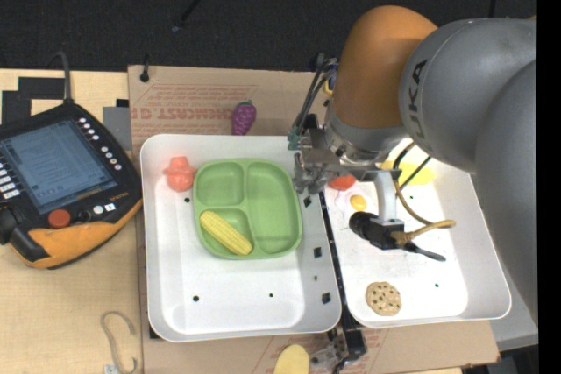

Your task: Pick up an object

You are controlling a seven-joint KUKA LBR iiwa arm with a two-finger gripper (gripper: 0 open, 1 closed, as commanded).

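Observation:
My gripper (308, 178) hangs over the divider between the two white bins, at the right rim of a green divided plate (263, 188) in the left bin (228, 311). A yellow corn cob (226, 232) lies in the plate's front-left compartment. A pink-orange toy (179, 173) sits at the left bin's back left corner. In the right bin (473, 276), a small red piece (343, 183) and a small yellow-orange piece (358, 201) lie just right of the gripper. A cookie (383, 298) lies near the front. A yellow object (419, 171) is partly hidden by the arm.
A purple toy (244, 116) rests on the cardboard behind the left bin. A teach pendant (61, 179) lies on the bench at left. A yellow object (291, 358) sits in front of the bins. The big grey arm covers the right bin's back.

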